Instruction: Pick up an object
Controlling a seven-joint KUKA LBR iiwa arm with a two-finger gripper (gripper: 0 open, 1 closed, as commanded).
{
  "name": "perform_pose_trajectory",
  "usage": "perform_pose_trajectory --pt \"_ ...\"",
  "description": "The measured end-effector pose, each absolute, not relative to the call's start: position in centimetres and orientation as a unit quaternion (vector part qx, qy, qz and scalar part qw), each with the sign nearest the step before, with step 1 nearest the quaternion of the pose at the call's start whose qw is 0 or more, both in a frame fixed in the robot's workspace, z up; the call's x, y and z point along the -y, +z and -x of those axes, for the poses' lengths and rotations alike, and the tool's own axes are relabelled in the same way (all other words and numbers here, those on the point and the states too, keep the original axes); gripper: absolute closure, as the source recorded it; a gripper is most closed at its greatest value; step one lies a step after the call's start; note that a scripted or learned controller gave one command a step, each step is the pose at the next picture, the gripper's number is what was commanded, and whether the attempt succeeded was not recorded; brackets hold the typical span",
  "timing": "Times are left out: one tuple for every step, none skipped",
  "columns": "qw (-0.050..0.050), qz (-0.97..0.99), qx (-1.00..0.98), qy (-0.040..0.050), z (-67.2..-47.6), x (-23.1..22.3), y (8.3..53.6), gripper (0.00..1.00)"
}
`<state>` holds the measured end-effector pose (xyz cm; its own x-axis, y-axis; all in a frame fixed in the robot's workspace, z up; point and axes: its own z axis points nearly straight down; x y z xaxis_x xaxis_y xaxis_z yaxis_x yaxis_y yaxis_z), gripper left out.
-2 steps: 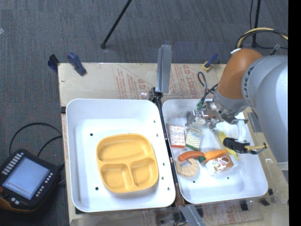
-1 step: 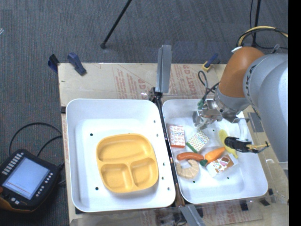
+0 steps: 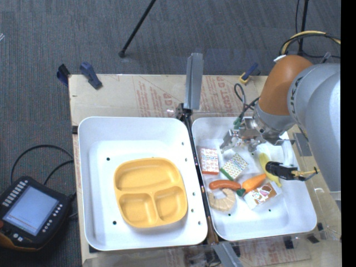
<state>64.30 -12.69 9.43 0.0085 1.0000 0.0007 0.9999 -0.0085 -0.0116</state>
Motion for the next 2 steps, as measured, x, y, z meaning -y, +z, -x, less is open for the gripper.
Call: perform_pose_trajectory --pt "0.005 0.709 0.705 0.0047 -64.3 12.69 10.28 1.0" --pt "0.005 0.709 0.705 0.0049 -64.3 12.68 10.27 0.0"
